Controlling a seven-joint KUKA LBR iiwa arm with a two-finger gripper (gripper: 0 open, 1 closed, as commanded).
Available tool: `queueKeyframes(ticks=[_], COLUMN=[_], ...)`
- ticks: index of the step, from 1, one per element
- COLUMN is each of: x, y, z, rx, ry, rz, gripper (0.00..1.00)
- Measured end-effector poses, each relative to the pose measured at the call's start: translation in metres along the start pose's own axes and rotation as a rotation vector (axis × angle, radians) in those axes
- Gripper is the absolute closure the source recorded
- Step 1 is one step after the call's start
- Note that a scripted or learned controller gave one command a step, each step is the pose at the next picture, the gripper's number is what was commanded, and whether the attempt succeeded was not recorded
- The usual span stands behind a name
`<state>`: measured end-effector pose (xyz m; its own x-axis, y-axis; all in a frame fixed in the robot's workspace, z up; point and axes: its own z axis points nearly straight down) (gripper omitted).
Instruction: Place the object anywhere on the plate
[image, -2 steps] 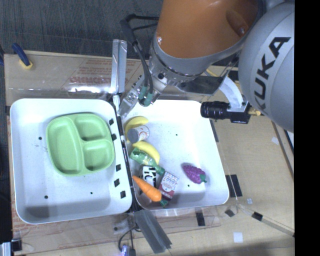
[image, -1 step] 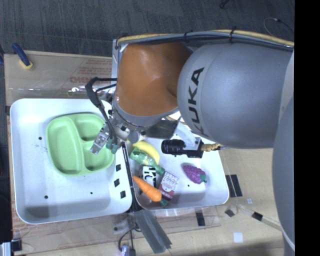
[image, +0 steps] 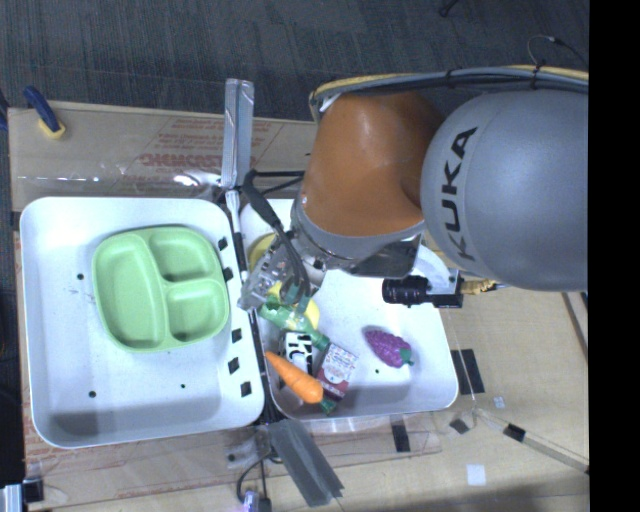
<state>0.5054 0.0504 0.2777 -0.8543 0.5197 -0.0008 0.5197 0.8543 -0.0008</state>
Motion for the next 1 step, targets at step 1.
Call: queueKeyframes(ticks=[1], x=[-0.0174], y=[0.0483], z=[0.0432], rx=[0.001], ry=[0.001], rz=[-0.054], gripper=[1.0])
